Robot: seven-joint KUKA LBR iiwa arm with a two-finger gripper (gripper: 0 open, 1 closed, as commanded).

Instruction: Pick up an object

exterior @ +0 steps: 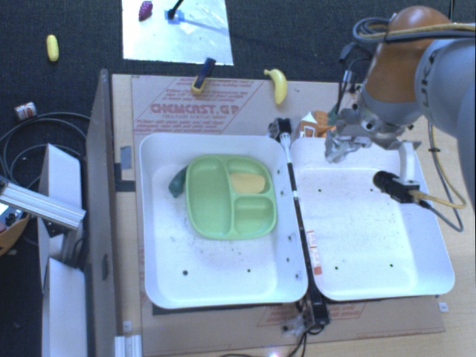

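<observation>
Reaching from right, jaws [338,152] over right bin [372,274]

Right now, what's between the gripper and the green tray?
In the camera view, the black divider where the two bins meet lies between the gripper and the green tray, plus bare white floor of the right bin.

Dark carpet floor [67,21], cardboard-topped bench [223,103], black cables [37,136] at left, shiny sheet [201,28]
</observation>
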